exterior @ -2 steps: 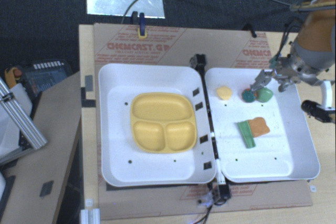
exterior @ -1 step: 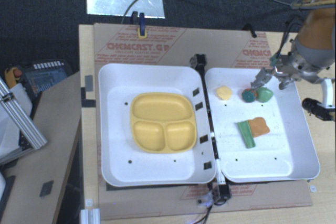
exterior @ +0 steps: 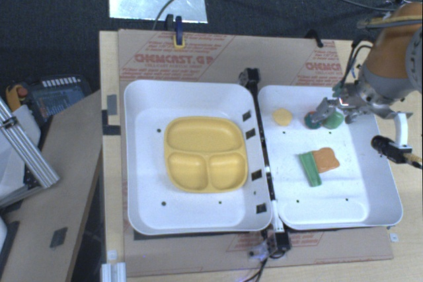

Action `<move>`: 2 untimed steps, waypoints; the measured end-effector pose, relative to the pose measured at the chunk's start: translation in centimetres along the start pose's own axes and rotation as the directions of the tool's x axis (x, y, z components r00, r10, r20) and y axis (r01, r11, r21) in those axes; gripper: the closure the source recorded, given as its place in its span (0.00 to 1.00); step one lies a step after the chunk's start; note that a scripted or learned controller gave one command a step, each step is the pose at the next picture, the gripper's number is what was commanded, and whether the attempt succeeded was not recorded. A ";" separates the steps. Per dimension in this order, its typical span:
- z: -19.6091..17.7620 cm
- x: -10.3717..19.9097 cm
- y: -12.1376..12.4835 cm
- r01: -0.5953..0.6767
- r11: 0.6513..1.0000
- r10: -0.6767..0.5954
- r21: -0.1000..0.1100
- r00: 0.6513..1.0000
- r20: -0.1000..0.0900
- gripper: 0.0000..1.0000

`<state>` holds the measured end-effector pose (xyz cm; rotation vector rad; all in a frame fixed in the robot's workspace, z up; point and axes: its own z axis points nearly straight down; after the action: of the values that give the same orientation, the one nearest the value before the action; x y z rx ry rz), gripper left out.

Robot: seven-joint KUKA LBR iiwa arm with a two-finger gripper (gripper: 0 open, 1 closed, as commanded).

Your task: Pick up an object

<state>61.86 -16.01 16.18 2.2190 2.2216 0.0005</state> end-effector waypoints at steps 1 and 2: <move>5.5 0.8 -0.6 0.001 1.000 -0.001 0.001 1.000 -0.001 0.00; 7.8 0.8 -0.5 0.000 1.000 0.000 0.001 1.000 -0.001 0.00</move>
<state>61.37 -15.21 8.40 2.2195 2.2227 0.0003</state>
